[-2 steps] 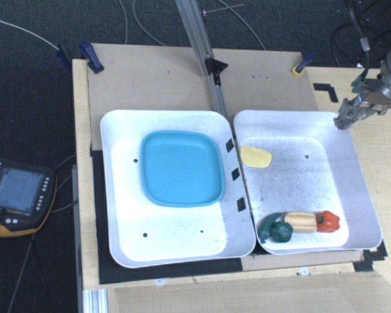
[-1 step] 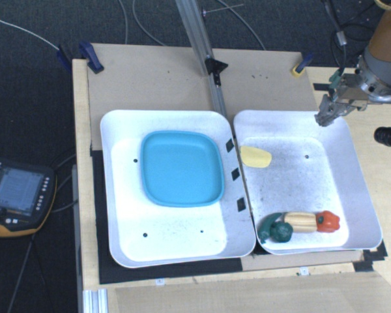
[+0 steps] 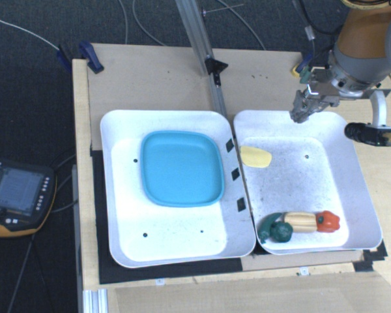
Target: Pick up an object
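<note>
— Where is the gripper (image 3: 304,111) right now?

— It hangs over the far edge of the right bin (image 3: 352,175), near the back rim. Nothing is in it. I can't tell if it is open or shut; it looks like a small dark lump from here.

— What can it pick up?

— There are things in that same bin. A yellow piece (image 3: 255,156) lies by the left wall, near the middle divider. At the near edge there is a green thing (image 3: 275,229), a tan stick-like thing (image 3: 300,222) and a red thing (image 3: 327,221), all in a row and touching each other.

— And the other bin?

— The left bin (image 3: 120,194) has a blue plate (image 3: 181,167) lying flat in it. That looks hard to grab, I think, because it is wide and low.

— So which one should it go for?

— I'd say the yellow piece. It sits alone and is the closest. The three at the front are squeezed together, so the gripper may bump one while going for another.

— How should it do it well?

— Move over the yellow piece first, then go straight down. It lies close to the wall, so it is best to come in lined up along the wall and not push against it. Close slowly, then lift and check that the piece comes up too.
</note>
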Tool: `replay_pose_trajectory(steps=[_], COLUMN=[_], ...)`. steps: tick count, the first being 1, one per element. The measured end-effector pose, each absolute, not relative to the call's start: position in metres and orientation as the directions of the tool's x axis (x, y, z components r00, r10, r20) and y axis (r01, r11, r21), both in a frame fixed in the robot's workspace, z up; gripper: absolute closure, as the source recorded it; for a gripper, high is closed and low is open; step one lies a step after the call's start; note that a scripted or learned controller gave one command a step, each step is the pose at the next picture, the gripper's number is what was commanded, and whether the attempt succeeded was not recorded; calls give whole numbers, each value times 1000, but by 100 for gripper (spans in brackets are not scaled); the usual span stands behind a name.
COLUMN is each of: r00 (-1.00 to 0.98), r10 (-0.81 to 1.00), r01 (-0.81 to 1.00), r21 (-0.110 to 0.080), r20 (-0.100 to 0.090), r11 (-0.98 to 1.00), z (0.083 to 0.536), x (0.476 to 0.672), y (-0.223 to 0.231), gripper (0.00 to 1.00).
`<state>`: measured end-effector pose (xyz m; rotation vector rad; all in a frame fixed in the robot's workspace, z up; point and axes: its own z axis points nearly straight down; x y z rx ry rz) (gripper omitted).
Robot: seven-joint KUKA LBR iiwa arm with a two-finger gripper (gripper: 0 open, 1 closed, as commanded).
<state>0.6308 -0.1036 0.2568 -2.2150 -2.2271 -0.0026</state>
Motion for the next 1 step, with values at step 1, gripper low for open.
replay_pose_trajectory(steps=[1], r00=[-5], r10=[1000], r01=[1000], r21=[0], r20=[1], r11=[5], z=[246], x=[636], y=[-51], gripper=[100])
